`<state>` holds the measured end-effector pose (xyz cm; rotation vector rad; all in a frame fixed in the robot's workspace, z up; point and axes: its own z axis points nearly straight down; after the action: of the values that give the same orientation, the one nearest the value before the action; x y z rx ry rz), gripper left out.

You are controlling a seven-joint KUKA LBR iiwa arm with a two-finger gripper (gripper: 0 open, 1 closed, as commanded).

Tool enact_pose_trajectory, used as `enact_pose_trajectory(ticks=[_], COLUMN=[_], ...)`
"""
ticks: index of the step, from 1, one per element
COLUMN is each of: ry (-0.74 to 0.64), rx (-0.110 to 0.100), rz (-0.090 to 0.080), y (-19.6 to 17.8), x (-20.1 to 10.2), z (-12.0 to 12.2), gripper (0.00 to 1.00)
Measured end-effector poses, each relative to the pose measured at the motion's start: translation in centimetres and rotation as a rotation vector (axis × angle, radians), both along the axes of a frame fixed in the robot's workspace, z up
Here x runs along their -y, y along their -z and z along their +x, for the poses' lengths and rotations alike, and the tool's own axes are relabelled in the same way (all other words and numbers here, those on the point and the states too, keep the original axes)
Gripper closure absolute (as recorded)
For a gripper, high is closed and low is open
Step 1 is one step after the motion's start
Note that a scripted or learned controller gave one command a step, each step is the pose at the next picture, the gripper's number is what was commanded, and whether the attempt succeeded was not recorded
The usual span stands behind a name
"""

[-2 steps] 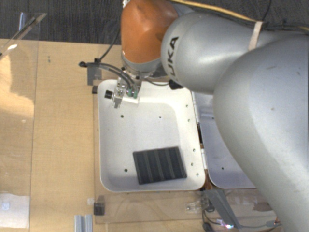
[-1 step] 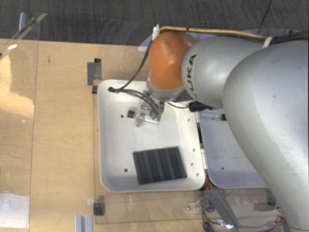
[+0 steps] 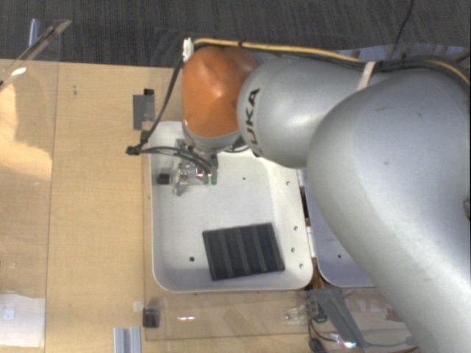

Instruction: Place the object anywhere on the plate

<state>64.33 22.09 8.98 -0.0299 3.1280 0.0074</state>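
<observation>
Plate (image 3: 243, 251), dark and ribbed, lies below "KUKA"-lettered arm (image 3: 309, 123); end effector (image 3: 193, 171) state unclear.

A pale wooden bench top (image 3: 88, 197) meets dark grey ribbed carpet floor (image 3: 221, 9) along the view's upper edge.

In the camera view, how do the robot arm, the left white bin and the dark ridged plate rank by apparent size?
1. Robot arm, though it is nearest the camera, so this is unsure.
2. Left white bin.
3. Dark ridged plate, lying inside that bin.
</observation>
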Motion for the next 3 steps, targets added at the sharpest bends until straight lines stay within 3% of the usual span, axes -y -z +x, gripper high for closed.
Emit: enact_pose_trajectory(ticks=[1,2,3], ry=[-0.375,-0.567,-0.188], rx=[-0.001,0.004,-0.007], rz=[-0.003,-0.005,-0.002], y=[-10.7,-30.3,-14.1], x=[-0.2,0.0,-1.5], z=[-7.4,-5.3,-4.3], gripper=[1.0,1.0,1.0])
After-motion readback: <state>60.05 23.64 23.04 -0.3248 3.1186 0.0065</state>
